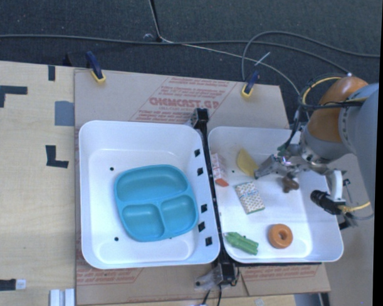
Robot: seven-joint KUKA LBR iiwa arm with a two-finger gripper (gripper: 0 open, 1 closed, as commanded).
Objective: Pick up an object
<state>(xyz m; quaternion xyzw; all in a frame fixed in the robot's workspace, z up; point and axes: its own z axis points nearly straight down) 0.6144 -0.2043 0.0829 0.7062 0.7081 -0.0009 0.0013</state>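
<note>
"Where's the gripper [283,172]?"

"I see it over the right bin [314,244], near its far right edge. Fingers look spread, holding nothing, I think. Doughnut [280,236] lies by the near edge; bare floor surrounds it."

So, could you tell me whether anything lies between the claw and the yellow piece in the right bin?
Nothing visible does. The claw hangs over the right bin, and the yellow piece lies just left of it on bare bin floor. The patterned packet lies nearer the camera, off that line.
</note>
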